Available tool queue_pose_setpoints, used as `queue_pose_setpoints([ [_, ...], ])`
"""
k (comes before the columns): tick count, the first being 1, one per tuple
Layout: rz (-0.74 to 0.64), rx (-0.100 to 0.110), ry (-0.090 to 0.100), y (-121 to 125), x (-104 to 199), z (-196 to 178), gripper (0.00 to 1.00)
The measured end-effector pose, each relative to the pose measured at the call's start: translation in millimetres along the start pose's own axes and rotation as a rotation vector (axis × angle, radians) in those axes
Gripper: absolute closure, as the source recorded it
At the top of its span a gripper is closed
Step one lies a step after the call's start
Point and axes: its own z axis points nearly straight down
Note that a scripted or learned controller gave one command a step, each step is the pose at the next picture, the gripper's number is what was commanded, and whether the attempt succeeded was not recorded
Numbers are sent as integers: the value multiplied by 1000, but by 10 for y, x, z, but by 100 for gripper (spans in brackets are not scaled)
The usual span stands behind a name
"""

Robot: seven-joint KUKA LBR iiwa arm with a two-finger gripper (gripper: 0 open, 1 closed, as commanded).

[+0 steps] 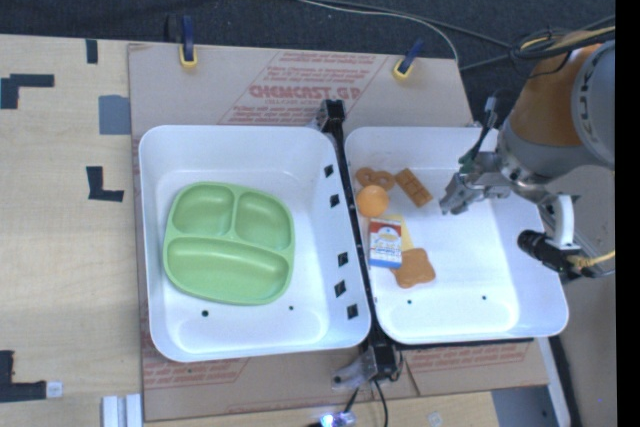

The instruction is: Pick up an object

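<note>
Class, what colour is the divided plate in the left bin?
Light green, seen in the camera view: divided plate.

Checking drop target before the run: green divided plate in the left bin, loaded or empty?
Empty. The green divided plate lies flat in the left bin, and all three of its compartments show bare green.

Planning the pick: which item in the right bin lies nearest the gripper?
The brown waffle-like block, at the cluster's upper right, is closest to the gripper; the others lie further left or lower.
</note>
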Motion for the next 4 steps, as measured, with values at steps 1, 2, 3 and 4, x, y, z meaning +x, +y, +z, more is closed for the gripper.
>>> queue_pose_setpoints([
  [1,-1,0,0,-74,49,-493,100],
  [2,-1,-2,-1,-137,-20,-1032,100],
  [3,-4,5,1,-163,441,-906,100],
  [4,-6,5,2,-237,978,-957,100],
])
